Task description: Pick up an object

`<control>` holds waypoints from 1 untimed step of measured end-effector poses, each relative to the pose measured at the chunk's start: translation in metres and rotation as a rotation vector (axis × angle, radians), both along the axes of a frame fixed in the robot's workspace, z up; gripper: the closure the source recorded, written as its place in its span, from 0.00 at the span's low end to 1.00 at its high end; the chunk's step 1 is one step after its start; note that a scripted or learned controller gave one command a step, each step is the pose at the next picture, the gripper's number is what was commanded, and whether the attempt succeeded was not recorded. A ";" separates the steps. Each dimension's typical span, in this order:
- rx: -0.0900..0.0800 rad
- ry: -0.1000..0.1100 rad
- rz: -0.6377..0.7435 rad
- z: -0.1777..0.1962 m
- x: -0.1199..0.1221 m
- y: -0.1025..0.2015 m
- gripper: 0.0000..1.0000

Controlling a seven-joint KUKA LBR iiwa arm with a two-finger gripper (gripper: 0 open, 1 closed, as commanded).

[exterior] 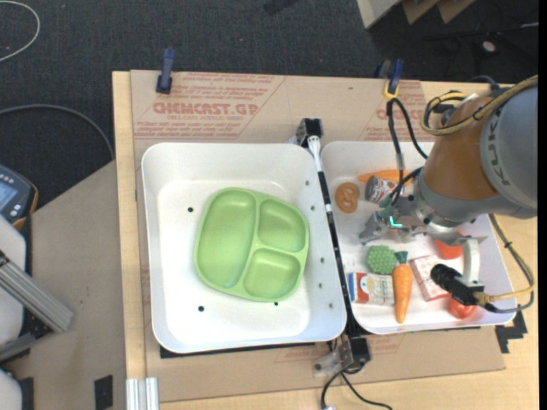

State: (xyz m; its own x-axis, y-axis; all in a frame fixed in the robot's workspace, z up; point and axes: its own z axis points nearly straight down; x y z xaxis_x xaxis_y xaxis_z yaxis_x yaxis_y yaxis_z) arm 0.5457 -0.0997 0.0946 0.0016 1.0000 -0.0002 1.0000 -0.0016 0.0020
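Camera view: your gripper (389, 223) sits low over the right bin (504, 319), centre-right of the frame, among the items. You can't tell from this angle whether it's open or closed. The closest candidate is the green knobbly piece (382, 259), just below the gripper in the picture: small, rounded, bumpy, dark green with paler flecks. At its lower right, touching or nearly so, is the orange carrot (401, 290), tapered, tip pointing at the bottom edge of the frame. Left of the carrot you have a small white-and-red packet (367, 287). Up-left of the gripper lies a round brown disc (346, 197), and beside that an orange-and-grey item (380, 182), too blurred to name. A red piece (448, 248) shows right of the gripper, close under the arm. The left bin (162, 229), centre of the frame, holds a light green divided plate (252, 246), three compartments, lying flat
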 end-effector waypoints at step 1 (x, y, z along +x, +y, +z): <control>0.003 0.009 -0.001 -0.010 -0.047 0.002 0.00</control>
State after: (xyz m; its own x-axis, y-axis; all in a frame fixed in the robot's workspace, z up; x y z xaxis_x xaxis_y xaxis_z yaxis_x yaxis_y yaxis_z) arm 0.4988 -0.0974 0.0843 0.0023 1.0000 0.0027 1.0000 -0.0022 -0.0075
